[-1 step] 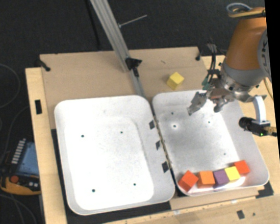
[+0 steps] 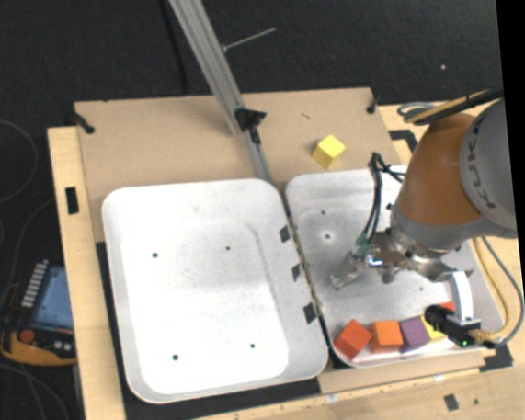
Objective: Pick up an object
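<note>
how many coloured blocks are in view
5. One yellow block lies on the bench behind the right bin. Four sit along that bin's near edge: red, orange, purple, yellow. The arm may hide more.

camera view: fixed overhead | slanted downward | both bins (image 2: pixel 205 284) framed | arm (image 2: pixel 445 187) enters right
</note>
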